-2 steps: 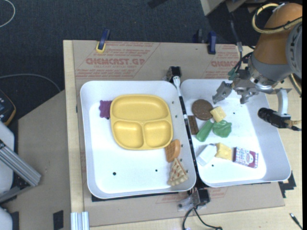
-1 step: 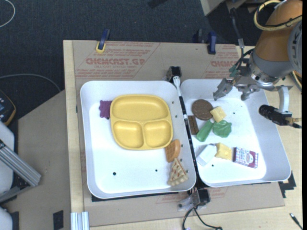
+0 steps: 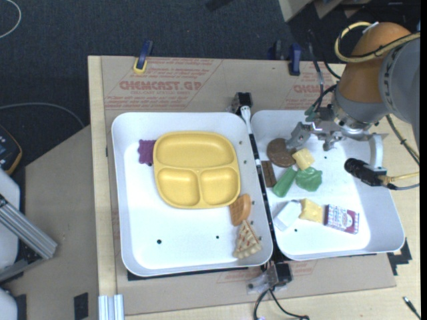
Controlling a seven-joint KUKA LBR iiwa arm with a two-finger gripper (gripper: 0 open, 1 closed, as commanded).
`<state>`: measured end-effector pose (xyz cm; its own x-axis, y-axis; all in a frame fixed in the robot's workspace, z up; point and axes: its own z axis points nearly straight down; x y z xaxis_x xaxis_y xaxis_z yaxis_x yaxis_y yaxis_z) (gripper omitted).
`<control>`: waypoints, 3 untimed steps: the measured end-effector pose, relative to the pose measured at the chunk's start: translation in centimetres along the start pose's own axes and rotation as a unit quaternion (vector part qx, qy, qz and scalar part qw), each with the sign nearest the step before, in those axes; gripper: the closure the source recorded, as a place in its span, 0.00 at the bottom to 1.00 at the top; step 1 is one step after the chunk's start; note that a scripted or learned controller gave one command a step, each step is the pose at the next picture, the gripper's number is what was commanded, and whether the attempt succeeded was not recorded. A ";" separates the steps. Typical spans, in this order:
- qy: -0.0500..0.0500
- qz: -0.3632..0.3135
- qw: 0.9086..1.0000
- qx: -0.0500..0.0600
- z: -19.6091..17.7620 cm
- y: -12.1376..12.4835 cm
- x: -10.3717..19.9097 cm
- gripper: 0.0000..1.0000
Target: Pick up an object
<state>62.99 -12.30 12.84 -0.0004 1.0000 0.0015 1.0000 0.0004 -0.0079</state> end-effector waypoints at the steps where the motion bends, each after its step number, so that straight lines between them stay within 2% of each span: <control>1: 0.000 0.001 1.000 -0.004 4.3 0.2 0.0 0.00; 2: -0.001 0.000 1.000 -0.010 2.8 0.4 0.0 1.00; 3: -0.002 -0.001 1.000 -0.008 -3.7 0.6 0.2 1.00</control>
<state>63.60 -12.15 16.54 -0.0014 1.0000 -0.0020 1.0000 0.0015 0.0081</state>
